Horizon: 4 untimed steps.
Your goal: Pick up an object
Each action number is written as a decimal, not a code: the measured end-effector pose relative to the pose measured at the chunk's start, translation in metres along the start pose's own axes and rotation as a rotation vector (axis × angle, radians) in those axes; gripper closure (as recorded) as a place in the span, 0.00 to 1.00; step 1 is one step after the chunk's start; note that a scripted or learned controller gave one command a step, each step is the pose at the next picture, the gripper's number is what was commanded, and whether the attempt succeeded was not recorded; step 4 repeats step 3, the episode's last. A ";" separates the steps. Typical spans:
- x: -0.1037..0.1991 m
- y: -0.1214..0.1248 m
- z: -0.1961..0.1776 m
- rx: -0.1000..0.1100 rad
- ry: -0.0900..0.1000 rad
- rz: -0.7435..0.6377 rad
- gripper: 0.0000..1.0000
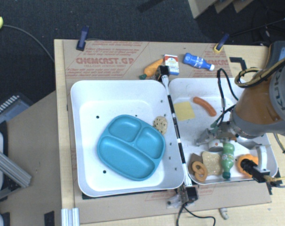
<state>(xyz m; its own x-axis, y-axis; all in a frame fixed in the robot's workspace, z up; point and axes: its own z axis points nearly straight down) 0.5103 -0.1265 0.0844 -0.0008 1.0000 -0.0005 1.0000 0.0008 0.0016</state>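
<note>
White plastic bins sit side by side on the bench, and the gripper hangs low inside the right bin, toward its near half. Left of the gripper, across the divider, the left bin carries a blue divided plate with a small cookie at the plate's far right corner.

Closest to the gripper is the green bottle-shaped toy, just below and slightly right of it, its long axis running roughly toward and away from the camera. I take this as the likeliest pick. Beside the toy on its left lies a pale slice of bread, then a pretzel. An orange piece lies on the toy's right. Beyond the gripper sit a sausage and a yellow cheese square.

Whether the gripper stands open or closed I cannot tell; the metal parts blur together, and nothing seems caught in it.
</note>
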 end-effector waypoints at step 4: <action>0.100 0.034 -0.125 0.004 0.002 -0.001 1.00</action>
